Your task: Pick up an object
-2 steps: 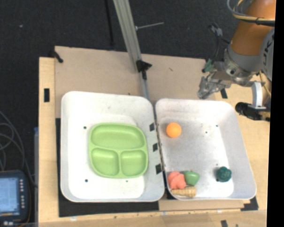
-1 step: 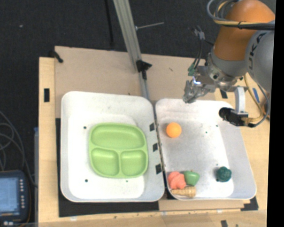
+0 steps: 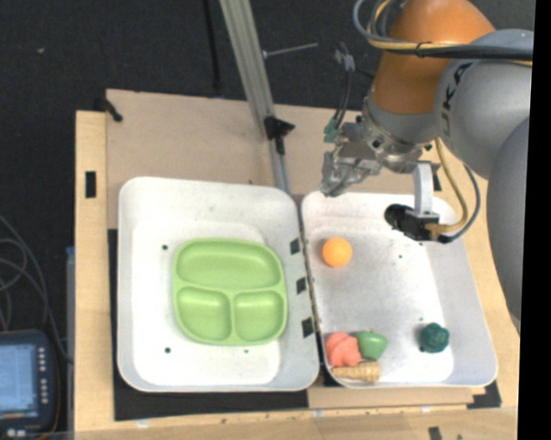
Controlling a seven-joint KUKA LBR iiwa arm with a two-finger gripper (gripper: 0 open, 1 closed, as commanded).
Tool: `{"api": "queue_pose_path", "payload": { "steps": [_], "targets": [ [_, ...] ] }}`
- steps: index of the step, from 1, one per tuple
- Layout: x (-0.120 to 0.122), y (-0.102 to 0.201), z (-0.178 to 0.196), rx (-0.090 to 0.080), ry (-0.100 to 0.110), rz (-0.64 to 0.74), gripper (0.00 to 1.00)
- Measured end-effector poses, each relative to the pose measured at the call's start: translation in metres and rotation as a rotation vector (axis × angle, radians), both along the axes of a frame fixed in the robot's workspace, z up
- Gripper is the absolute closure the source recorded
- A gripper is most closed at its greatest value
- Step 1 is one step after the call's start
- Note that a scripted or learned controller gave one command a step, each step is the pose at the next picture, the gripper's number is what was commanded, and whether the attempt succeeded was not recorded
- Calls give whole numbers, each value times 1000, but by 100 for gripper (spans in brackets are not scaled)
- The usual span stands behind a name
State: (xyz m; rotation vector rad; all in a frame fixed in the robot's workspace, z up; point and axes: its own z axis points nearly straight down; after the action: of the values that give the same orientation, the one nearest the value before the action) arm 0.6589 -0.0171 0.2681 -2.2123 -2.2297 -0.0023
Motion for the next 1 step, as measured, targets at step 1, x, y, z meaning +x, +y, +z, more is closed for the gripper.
{"api": "queue_pose_path", "payload": {
  "steps": [1],
  "targets": [
    [-8,54,2,0,1,0,100]
  ]
}}
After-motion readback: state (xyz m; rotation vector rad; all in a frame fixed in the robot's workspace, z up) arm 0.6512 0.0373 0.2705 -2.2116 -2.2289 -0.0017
